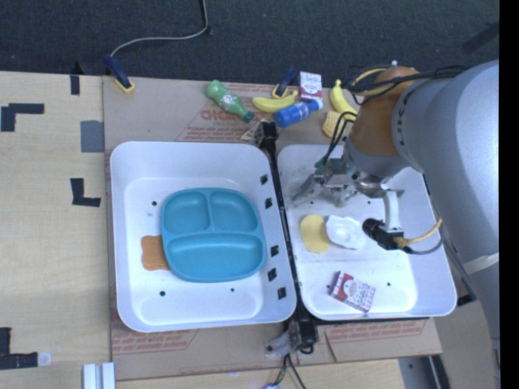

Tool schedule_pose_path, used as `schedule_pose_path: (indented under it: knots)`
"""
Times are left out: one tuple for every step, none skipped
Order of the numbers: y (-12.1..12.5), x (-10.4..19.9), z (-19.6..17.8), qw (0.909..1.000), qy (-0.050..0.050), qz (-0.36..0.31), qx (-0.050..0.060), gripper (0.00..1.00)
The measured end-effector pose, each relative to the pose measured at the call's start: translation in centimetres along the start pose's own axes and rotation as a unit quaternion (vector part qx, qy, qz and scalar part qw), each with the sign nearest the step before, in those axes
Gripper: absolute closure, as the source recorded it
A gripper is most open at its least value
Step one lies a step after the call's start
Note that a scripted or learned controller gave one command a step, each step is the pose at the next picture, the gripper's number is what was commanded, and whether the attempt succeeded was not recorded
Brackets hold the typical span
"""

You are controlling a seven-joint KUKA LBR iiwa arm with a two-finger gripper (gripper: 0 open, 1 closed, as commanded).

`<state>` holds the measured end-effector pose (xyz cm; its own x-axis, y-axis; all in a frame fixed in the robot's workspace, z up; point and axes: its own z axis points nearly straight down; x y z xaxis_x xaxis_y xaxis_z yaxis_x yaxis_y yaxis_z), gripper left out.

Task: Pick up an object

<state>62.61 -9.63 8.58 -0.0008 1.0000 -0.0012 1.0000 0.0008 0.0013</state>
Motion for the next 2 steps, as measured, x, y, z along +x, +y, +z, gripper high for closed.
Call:
schedule_pose_path:
  knots:
    - [4.3, -0.7, 0.1, 1.0000, 0.000, -0.001, -0.001, 0.00]
    - [0.3, -0.3, 0.0, 1.0000, 0.000, 0.000, 0.000, 0.00]
